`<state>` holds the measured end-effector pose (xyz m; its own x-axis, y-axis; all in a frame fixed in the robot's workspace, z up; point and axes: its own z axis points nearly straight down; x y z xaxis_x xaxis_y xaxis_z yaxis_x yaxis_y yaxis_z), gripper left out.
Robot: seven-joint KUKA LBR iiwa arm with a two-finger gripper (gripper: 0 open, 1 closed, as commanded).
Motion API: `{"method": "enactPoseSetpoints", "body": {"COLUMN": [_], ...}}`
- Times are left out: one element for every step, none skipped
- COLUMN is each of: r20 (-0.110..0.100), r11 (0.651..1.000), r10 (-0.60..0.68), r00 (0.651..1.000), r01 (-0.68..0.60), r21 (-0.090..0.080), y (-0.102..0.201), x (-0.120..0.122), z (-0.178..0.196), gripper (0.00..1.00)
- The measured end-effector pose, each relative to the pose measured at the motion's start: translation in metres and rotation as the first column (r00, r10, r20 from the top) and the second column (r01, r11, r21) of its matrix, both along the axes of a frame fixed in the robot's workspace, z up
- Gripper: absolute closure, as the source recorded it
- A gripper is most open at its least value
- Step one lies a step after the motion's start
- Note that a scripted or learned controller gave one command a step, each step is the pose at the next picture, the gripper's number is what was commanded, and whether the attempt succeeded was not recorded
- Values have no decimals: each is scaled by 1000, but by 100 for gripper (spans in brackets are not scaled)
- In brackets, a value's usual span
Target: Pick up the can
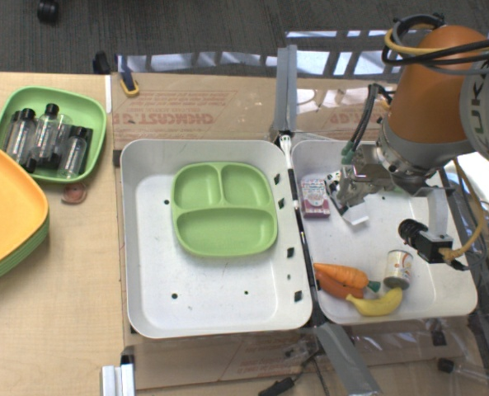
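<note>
The can (398,268) lies in the right bin (454,299), touching the banana (376,303). The gripper (351,209) hangs well apart from the can; whether it is apart or together, I cannot tell.

Can (398,268) beside banana (377,303); tool (347,200) apparently above right bin (463,297).

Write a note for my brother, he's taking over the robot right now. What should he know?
Claw: in the right bin, near its back left part, beside the small purple box. I cannot tell if it is open or shut, and I see nothing held in it.
Can: lying in the right bin toward the front, just above the banana and right of the carrot.
Left bin: holds a green divided plate.
Done: nothing yet; the can is not picked up.
Left: move the claw to the can, grip it, lift.
</note>
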<state>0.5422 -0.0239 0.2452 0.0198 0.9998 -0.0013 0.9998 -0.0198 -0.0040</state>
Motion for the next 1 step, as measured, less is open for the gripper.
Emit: {"method": "enactPoseSetpoints", "body": {"r20": [1], "r11": [994], "r10": [-109], "r00": [994], "r01": [109], "r21": [-1], "y": [30], "x": [72], "z": [-56], "gripper": [100]}}
